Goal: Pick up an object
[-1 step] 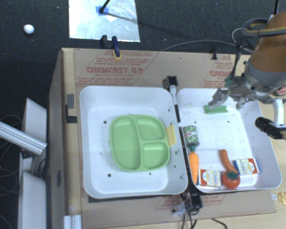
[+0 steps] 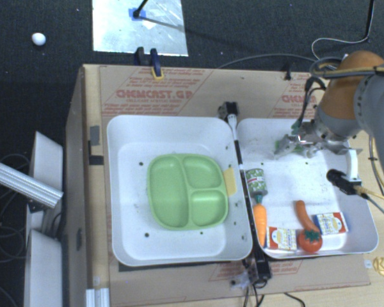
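Observation:
My gripper (image 2: 290, 144) hangs low over the far part of the right bin (image 2: 307, 171), above bare white floor. Nearer in that bin lie a green-labelled can (image 2: 255, 181), an orange carrot (image 2: 260, 220), a reddish sausage (image 2: 301, 213), a red tomato (image 2: 310, 240) and two small cartons (image 2: 282, 238) (image 2: 330, 223). These objects sit along the bin's left wall and near edge, apart from the gripper. Nothing shows in the gripper's grasp.
The left bin (image 2: 128, 171) holds a green divided plate (image 2: 187, 190), with a small yellow piece (image 2: 230, 181) by its right wall. A black divider (image 2: 238, 158) runs between the bins. Cables trail over the right bin's right rim (image 2: 355, 184).

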Controlling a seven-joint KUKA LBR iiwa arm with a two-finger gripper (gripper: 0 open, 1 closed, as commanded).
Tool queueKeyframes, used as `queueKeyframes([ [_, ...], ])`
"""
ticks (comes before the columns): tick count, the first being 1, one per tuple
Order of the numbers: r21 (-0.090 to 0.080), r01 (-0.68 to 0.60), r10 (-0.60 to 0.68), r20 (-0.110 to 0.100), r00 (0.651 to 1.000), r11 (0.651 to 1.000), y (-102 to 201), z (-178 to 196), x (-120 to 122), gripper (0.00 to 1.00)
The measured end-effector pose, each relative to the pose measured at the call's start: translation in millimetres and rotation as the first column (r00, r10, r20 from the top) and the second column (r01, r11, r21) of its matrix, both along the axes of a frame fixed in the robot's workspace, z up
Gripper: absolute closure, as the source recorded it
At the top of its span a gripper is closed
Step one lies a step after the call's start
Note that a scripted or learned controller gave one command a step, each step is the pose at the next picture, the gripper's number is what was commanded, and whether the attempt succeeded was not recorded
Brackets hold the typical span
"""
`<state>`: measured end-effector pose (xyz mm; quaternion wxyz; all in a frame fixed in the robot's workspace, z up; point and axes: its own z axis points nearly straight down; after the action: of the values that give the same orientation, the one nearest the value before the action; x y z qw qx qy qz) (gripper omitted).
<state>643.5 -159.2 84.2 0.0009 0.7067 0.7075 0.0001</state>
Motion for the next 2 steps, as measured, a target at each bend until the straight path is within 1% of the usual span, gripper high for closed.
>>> queueKeyframes([
  [1,0.0,0.001,-0.001,-0.002,1.0,1.0,-25.1,-0.1,-103.6,0.0],
  [2,0.002,0.001,-0.001,-0.001,1.0,1.0,4.4,-0.2,-157.0,0.0],
])
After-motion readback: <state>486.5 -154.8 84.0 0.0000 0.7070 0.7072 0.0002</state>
